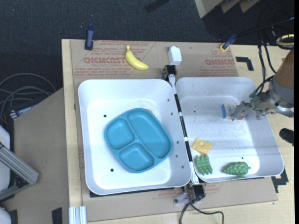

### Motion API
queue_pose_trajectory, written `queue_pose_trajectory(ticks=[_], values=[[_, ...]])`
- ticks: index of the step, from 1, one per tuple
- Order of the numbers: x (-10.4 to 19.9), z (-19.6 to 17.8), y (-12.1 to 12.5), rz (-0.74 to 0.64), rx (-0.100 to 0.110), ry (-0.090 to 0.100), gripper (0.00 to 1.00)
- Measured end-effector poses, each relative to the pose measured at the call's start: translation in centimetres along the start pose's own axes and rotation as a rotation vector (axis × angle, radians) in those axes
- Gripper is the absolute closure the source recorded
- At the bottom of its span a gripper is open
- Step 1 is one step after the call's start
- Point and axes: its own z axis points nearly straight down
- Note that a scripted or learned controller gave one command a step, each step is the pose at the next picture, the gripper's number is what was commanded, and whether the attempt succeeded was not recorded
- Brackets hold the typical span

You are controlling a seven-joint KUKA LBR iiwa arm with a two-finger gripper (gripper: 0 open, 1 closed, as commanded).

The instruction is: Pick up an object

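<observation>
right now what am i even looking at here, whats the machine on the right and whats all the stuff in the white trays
This is one camera fixed above a bench, looking down at a slant. The grey machine coming in from the right is a robot arm; its gripper hangs over the right bin, near a small blue and red item I cannot identify. Whether it holds anything is unclear. That bin also has a yellow cheese wedge and two green bumpy toys. The left bin holds a blue divided plate. A toy banana lies outside the bins on the board behind them.
</observation>
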Motion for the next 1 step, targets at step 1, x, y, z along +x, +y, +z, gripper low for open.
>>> queue_pose_trajectory(ticks=[1], values=[[4.47,2.27,2.33,-0.002,-0.001,0.002,0.00]])
